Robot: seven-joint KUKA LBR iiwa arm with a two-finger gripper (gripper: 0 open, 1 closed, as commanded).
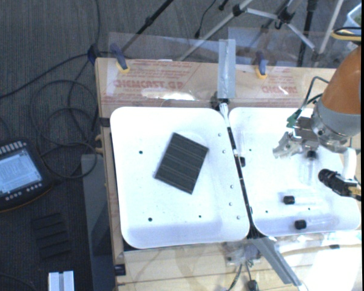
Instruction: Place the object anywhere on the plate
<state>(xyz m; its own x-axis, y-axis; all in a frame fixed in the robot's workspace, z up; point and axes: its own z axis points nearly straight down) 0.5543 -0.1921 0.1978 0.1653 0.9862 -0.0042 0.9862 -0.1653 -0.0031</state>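
The plate is a dark, ribbed rectangle lying at a tilt in the middle of the left bin. My gripper hangs over the upper part of the right bin, well to the right of the plate, under the grey wrist and orange band. Nothing can be made out in it. Below the gripper, on the right bin's floor, lie two small objects with black ends, one near the middle and one near the front wall. Their bodies look clear and are hard to see against the white.
A raised divider separates the two bins. A black fitting on the arm juts over the right bin. A pendant and cables lie on the floor at left. Tripod legs stand behind the bench.
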